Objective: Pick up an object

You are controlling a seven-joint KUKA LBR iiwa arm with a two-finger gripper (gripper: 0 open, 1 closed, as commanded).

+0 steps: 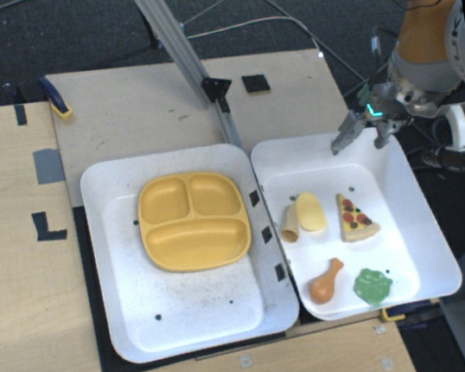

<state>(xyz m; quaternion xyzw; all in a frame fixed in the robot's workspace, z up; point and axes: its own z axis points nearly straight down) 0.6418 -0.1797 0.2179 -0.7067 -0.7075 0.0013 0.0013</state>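
Note:
My gripper (359, 136) hangs over the back edge of the right bin (409, 196), its two fingers spread apart with nothing between them. Below it in that bin lie a pale yellow ice-cream cone toy (302, 216), a pizza slice (355, 218), an orange chicken drumstick (325, 282) and a green leafy piece (373, 285). All of them sit well in front of the gripper, apart from it.
The left bin (131, 319) holds a yellow divided plate (193, 221). A slanted grey metal bar (185, 52) runs down to the seam between the bins. Cables arc across the dark floor behind the bench.

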